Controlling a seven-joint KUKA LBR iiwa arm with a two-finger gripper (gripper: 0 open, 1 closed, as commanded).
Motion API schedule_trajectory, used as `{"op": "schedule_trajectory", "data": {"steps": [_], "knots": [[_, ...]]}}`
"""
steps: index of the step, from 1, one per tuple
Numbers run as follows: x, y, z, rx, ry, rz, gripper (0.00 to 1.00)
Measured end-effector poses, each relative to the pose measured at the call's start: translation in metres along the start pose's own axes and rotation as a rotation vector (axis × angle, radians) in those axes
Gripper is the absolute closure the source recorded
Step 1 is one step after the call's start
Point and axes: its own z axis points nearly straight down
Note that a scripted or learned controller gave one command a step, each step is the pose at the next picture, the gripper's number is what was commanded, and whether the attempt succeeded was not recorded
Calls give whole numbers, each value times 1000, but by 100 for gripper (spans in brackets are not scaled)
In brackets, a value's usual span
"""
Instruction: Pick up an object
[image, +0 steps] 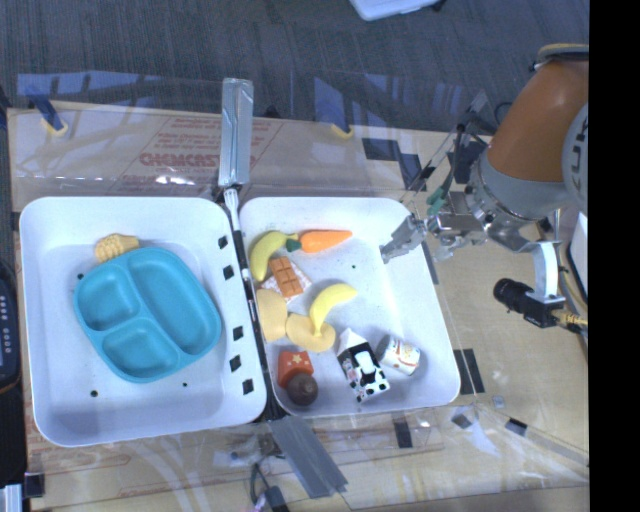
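I have the gripper (402, 240) over the right bin's (420, 375) right edge; whether its fingers are parted or closed, I cannot tell. The carrot (324, 240), my likely pick, lies just to its left in that bin, long axis crosswise, pointing toward the gripper.

Right white bin (420, 300): toy food crowds left and lower parts; upper right floor open. Left white bin (40, 330): blue divided plastic plate (147, 312) occupies centre.

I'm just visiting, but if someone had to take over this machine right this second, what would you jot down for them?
Gripper: at the right white bin's right rim, above the toys, holding nothing visible.
In that bin: orange toy carrot, two yellow toy bananas, small black-and-white toy cow, other play food.
Left white bin: blue divided plastic plate.
Done: nothing picked yet.
Left: lower, grasp one item, lift.
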Motion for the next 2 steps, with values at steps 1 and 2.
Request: {"op": "schedule_trajectory", "data": {"steps": [1,2], "knots": [[4,87,174,9,4,-103,0],[10,105,195,-1,0,-398,0]]}}
